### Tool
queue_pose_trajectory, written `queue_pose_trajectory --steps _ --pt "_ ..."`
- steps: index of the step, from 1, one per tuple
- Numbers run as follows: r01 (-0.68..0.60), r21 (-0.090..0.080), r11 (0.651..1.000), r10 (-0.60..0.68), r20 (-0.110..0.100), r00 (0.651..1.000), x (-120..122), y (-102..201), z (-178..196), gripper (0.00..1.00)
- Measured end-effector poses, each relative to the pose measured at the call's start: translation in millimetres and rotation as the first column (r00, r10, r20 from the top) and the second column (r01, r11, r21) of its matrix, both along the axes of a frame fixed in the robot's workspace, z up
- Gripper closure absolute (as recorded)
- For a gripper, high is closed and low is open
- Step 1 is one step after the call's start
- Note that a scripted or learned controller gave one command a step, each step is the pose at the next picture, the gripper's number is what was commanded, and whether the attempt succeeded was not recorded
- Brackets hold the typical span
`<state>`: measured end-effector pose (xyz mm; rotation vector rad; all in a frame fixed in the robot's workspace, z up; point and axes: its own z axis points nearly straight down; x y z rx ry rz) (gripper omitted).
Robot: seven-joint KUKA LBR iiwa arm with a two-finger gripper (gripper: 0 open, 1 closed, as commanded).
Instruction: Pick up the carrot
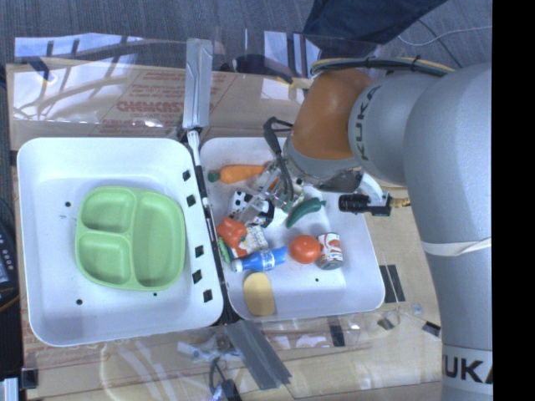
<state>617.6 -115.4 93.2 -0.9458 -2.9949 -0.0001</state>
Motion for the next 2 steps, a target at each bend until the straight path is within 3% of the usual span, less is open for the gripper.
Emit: queue_pose_trajectory --steps 1,2 --pt "-0.191 -0.001 0.982 0.191 0.001 0.982 31.7 39.6 98.7 0.0" --pt "-0.285 -0.004 0.959 0.285 0.009 0.959 26.4 13.6 19.2 0.0"
